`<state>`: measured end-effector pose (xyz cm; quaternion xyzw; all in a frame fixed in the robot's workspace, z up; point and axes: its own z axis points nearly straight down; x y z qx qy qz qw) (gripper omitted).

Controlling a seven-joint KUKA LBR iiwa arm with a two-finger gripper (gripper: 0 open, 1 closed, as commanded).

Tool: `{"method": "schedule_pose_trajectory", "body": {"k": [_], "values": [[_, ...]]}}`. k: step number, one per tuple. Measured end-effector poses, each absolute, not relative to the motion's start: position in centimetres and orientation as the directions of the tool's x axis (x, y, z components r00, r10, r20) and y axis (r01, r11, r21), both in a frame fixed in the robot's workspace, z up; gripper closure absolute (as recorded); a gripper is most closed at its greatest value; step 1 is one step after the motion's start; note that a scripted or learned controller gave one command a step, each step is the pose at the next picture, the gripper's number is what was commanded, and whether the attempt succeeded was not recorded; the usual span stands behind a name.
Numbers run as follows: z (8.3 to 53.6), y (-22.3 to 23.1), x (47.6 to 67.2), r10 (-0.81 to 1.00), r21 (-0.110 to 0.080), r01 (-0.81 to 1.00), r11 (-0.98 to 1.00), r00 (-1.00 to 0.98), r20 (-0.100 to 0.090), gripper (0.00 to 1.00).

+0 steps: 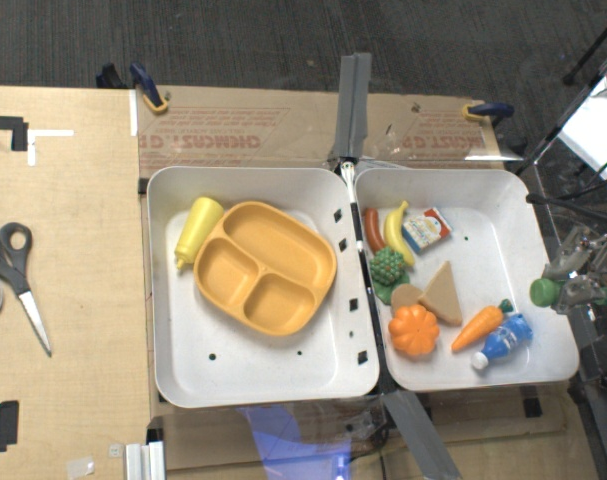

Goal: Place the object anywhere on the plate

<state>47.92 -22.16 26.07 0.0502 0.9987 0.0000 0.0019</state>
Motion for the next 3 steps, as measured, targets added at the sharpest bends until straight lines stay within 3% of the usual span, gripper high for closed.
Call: {"method": "schedule_pose_trajectory", "body": {"k": [1,2,3], "values": [[29.3,-21.7,48.0,-0.443,-0.002,-0.443,0.897,-0.897,-0.005,1.00],[25.6,-22.1,49.2,-0.825,0.001,-0.825,0.565,-0.565,-0.004,1.00],[24.6,-22.1,47.9,-0.950,0.000,-0.950,0.312,-0.312,-0.003,1.00]]}}
